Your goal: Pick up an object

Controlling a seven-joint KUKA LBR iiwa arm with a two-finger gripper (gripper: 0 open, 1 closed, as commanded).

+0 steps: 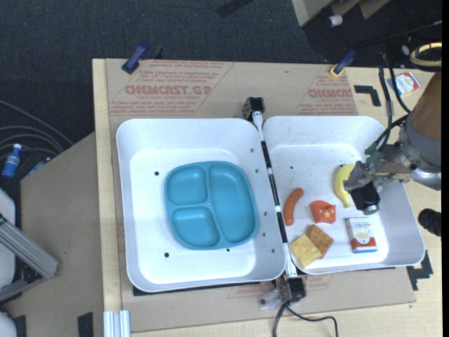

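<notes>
In the right bin, crackers sit at six o'clock, a carton at five, and what looks like a tomato piece and a sausage sit mid-bin. The banana lies at three, with the claw right over it; clenched or released, I cannot tell.

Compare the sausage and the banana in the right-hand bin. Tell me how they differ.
Colour: the sausage is orange-red, the banana yellow. Shape: the sausage is nearly straight, the banana curved. Place: the sausage lies in the open near the left wall of the right bin, while the banana lies farther right, partly covered by the pincer. Both are long and lie in that same bin.
</notes>
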